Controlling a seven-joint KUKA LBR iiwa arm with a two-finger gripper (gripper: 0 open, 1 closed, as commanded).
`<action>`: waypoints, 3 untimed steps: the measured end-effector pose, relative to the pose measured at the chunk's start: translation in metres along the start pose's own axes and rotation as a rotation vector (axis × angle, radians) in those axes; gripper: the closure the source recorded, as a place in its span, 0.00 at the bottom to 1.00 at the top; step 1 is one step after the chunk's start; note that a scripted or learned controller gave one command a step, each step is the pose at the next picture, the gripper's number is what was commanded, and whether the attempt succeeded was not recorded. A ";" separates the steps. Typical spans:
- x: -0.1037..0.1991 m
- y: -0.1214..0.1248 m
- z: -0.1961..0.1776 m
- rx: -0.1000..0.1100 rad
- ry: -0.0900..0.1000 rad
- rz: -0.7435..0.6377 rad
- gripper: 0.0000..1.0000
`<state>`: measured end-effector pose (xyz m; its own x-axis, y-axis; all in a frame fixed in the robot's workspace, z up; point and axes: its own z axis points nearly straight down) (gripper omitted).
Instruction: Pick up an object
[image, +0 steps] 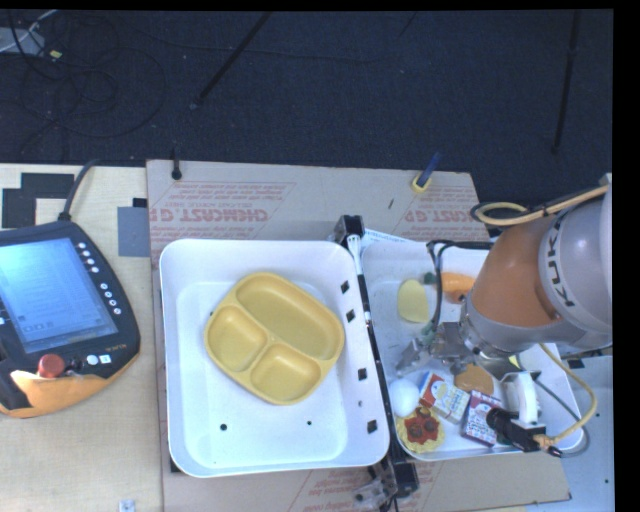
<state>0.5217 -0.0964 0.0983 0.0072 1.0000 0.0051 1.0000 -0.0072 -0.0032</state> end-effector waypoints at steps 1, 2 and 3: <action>-0.001 0.000 -0.009 0.002 0.001 0.005 1.00; -0.001 0.000 -0.009 0.002 0.001 0.006 0.00; -0.001 0.000 -0.019 0.004 0.001 0.010 1.00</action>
<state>0.5214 -0.0980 0.1169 0.0169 0.9998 0.0065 0.9998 -0.0168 -0.0075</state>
